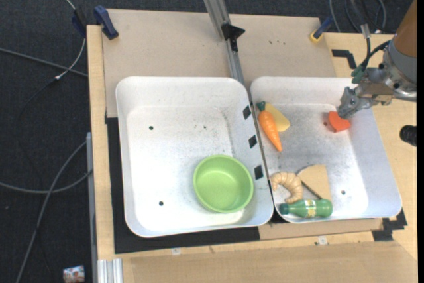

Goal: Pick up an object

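In right bin [371, 162], hand [347, 109] is seen just above red block [338, 122]; grip state can't be told, nothing lifted yet, pick-up left.

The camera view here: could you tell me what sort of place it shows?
Probably a robotics lab bench: two white bins of toy food such as a carrot, loose cables, and a gripper.

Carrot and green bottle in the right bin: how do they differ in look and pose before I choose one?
The carrot is orange with a green top and tapers to a point; the green bottle is green with a yellow label. The carrot lies lengthwise along the bin's left wall, beside a pale yellow piece; the bottle lies crosswise against the near wall, below a croissant-like piece. Both lie flat in the right bin, away from the gripper.
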`<state>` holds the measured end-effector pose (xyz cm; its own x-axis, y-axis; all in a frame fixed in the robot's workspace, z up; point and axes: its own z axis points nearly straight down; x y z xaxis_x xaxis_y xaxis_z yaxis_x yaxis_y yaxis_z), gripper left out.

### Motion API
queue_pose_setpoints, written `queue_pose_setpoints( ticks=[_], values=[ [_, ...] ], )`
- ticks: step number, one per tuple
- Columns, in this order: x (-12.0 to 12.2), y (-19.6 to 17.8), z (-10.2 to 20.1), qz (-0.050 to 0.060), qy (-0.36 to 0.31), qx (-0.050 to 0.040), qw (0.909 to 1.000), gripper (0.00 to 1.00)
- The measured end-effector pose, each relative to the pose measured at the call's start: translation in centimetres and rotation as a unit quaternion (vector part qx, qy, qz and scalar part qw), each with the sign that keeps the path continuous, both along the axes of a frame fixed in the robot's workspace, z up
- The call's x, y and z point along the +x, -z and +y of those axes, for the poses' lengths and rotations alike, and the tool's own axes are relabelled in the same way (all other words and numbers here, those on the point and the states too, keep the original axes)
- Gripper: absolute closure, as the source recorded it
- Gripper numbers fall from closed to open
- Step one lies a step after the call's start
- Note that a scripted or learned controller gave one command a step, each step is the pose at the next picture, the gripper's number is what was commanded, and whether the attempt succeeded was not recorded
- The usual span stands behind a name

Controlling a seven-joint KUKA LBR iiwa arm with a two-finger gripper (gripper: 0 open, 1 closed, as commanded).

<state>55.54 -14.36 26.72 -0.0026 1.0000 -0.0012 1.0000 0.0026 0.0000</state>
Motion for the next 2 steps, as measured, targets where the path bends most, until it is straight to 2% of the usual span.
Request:
queue_pose_setpoints(
  ticks=[1, 2],
  values=[
    [-0.5, 0.5, 4.7, 0.002, -0.001, 0.0006, 1.0000, 1.00],
    [0.4, 2.2, 9.7, 0.003, -0.002, 0.0005, 1.0000, 1.00]
  ],
)
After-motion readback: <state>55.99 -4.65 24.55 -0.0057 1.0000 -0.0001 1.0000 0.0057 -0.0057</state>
